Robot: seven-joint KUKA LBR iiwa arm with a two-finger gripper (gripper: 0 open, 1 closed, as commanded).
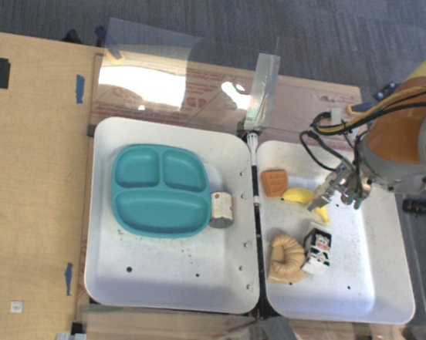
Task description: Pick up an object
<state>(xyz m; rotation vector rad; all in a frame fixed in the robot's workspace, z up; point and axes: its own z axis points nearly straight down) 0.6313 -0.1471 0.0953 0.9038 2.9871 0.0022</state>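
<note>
From my remote station, inventory of the table: two white bins. Right bin (352, 292): four items. One yellow piece (297, 195) lies just left of the tool (325, 206), whose tips are lowered at its right end; I cannot tell whether the fingers stand apart or together, or whether they pinch it. One orange block (274, 182) sits just left of the yellow piece, near the divider. One tan ring-shaped pastry (288, 258) lies below, touching one small black-and-white figure (317, 247), which is just below the tool. Left bin (160, 275): one teal three-compartment plate (160, 190); one small can (221, 208) on its side, touching the plate's right rim
</note>
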